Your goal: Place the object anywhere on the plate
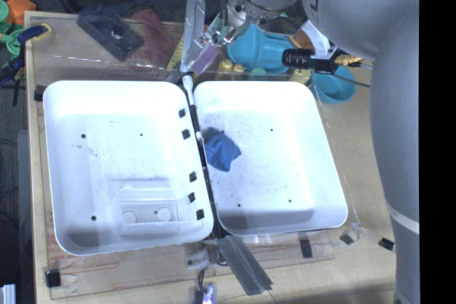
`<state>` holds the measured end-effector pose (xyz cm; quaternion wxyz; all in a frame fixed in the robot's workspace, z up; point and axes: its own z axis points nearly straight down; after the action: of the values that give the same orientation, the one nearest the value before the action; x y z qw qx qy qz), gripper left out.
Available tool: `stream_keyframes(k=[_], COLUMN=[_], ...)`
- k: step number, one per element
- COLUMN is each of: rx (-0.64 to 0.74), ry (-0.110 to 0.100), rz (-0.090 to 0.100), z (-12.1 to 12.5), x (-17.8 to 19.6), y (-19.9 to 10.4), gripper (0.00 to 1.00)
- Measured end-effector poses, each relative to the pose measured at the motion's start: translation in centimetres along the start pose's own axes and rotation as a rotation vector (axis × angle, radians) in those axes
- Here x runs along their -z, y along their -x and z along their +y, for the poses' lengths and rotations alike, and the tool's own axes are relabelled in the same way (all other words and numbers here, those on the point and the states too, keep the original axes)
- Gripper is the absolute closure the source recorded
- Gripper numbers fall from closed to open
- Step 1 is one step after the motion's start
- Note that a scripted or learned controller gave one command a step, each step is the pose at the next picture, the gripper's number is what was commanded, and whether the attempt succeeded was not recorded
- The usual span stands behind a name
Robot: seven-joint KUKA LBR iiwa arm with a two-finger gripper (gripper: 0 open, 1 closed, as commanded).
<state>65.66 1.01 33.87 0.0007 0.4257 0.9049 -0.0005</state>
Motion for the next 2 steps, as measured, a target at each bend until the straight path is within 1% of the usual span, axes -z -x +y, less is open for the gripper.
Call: stream_keyframes(k=[1,2], rx=[-0.158,-0.128], ry=[-0.004,-0.005], rz=[0.003,0.003], z=[1.8,2.2], x=[-4.6,-10.6], y=[-8.4,-15.3], gripper=[1.0,1.0])
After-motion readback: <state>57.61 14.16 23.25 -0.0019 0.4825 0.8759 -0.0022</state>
